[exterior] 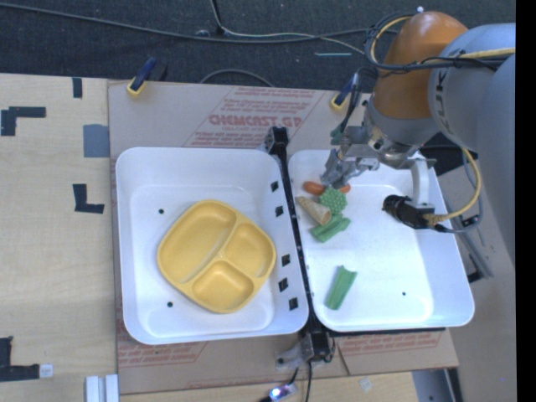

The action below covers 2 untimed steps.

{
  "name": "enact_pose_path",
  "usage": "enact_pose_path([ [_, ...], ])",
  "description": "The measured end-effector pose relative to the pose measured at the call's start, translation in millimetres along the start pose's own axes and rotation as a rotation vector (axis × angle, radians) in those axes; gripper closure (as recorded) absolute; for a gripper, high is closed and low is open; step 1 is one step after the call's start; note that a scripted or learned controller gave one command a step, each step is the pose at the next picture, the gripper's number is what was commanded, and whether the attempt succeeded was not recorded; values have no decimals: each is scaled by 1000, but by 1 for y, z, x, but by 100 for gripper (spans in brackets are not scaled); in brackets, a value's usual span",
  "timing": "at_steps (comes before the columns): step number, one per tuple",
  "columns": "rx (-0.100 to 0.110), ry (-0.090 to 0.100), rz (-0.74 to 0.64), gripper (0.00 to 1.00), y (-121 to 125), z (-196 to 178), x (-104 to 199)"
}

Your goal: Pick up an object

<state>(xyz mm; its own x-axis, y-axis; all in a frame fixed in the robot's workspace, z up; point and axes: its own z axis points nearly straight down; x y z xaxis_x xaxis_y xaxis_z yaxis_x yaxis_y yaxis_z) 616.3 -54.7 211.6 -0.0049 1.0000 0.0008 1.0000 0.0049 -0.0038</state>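
In the right bin [435, 304], near its back left corner, lies a small heap: an orange carrot-like piece [314, 188], a tan cone-shaped piece [314, 212], a green dotted piece [334, 199] and a green strip [330, 228]. A separate green block [340, 287] lies nearer the front. My gripper [337, 174] hangs just over the heap, its tips next to the dotted green piece and the orange one. The arm's wrist hides the fingers from above.
The left bin [138, 241] holds a yellow divided plate [217, 255]. A black divider [289, 224] runs between the bins. A black cable fitting [405, 211] hangs over the right bin's back right part.
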Motion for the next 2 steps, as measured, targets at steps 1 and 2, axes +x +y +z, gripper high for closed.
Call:
enact_pose_path([
  [1, 0, -1, 0, 100, -11, 9, 49],
  [2, 0, 0, -1, 100, -22, 14, 105],
])
